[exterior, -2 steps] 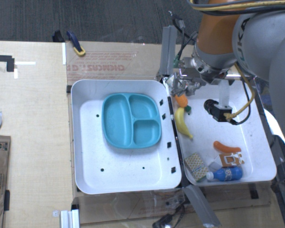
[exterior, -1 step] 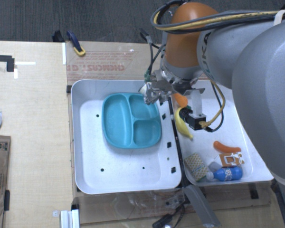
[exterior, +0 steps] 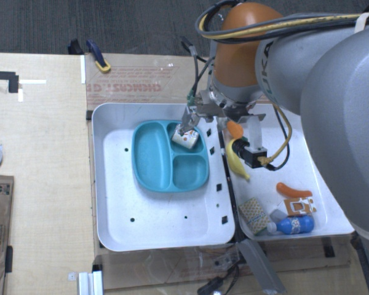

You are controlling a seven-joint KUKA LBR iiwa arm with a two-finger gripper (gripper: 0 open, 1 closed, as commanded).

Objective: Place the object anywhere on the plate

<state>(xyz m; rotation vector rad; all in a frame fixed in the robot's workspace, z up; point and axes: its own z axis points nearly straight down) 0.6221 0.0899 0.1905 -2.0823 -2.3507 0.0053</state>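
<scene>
A teal divided plate (exterior: pixel 163 158) lies in the left bin (exterior: pixel 154 226). A small white block with a red mark (exterior: pixel 186 139) is tilted over the plate's upper right compartment, at the plate's rim. My gripper (exterior: pixel 189 125) reaches down from the orange wrist band and its tip meets the top of the block. The wrist hides how the block is gripped and whether it rests on the plate.
The right bin (exterior: pixel 332 226) holds a banana (exterior: pixel 235 158), an orange piece (exterior: pixel 234 129), an orange carrot-like item (exterior: pixel 293 190), a small orange and white box (exterior: pixel 300 206), a blue bottle (exterior: pixel 293 226) and a patterned sponge (exterior: pixel 254 212). The arm covers the upper right.
</scene>
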